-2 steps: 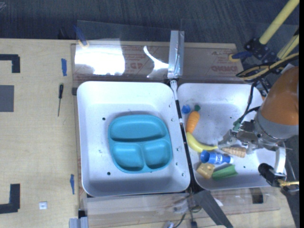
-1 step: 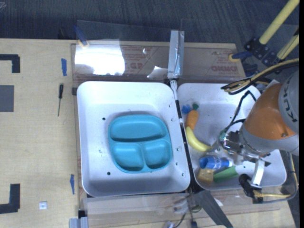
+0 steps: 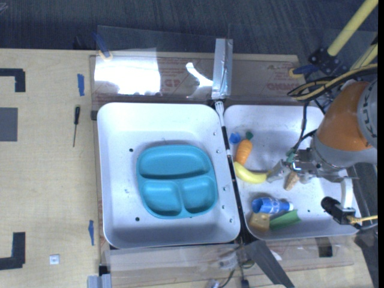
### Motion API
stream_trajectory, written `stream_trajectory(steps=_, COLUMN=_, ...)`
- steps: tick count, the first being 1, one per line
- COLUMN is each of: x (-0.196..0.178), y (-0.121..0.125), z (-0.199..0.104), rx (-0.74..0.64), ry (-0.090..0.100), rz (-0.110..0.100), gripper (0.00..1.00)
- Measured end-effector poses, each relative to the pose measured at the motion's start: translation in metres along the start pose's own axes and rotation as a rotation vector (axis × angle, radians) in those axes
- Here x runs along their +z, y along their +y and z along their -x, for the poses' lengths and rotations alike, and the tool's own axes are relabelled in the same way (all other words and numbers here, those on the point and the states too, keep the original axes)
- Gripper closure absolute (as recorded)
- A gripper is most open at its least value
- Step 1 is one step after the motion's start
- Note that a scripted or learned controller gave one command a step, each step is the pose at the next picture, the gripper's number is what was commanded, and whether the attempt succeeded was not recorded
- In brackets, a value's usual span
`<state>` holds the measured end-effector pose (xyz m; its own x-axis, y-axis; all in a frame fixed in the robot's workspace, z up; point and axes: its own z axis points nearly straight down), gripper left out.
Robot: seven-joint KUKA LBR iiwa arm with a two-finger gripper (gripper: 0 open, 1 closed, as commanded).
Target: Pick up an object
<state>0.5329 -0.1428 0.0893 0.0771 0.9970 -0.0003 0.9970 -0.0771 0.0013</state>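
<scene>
The gripper (image 3: 287, 171) hangs low in the right bin (image 3: 270, 120), just right of the banana (image 3: 248, 173); whether it is open I cannot tell. Carrot (image 3: 243, 151), blue bottle (image 3: 271, 206) and green piece (image 3: 284, 219) lie nearby. The left bin (image 3: 114, 131) holds 1 blue tray (image 3: 176, 179).

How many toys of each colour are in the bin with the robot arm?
Yellow: 1, the banana
Orange: 1, the carrot
Blue: 1, the blue bottle
Green: 1, the green piece
Tan: 1, the tan piece
Total: 5
</scene>
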Motion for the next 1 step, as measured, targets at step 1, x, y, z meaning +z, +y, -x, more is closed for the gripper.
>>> stream_trajectory(steps=1, x=-0.0103, y=0.0009, z=-0.0005, rx=0.001, ry=0.0, rz=0.003, gripper=1.0)
